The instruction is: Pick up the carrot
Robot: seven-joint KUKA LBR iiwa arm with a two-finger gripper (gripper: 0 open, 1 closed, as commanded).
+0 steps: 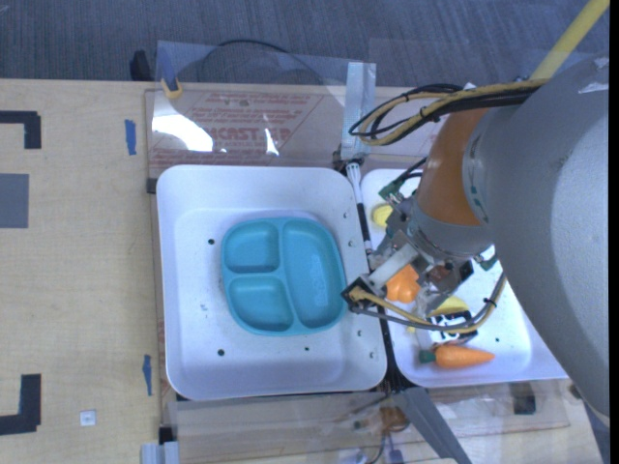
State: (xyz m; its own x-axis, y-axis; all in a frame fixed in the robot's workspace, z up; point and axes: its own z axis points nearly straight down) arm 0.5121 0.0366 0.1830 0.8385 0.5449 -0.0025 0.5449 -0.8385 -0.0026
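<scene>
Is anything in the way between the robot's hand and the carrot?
Maybe one thing. The carrot lies near the front edge of the right bin, and the gripper hangs just behind it. A yellow object lies in the stretch between them, beside an orange object under the gripper. The carrot's top looks uncovered.

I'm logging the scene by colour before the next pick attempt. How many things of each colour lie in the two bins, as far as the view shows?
Blue: 1, the divided plate in the left bin.
Orange: 2, the carrot and an orange piece by the hand, both in the right bin.
Yellow: 2, a piece near the divider and one under the arm.
Total: 5; the arm may hide more.
</scene>
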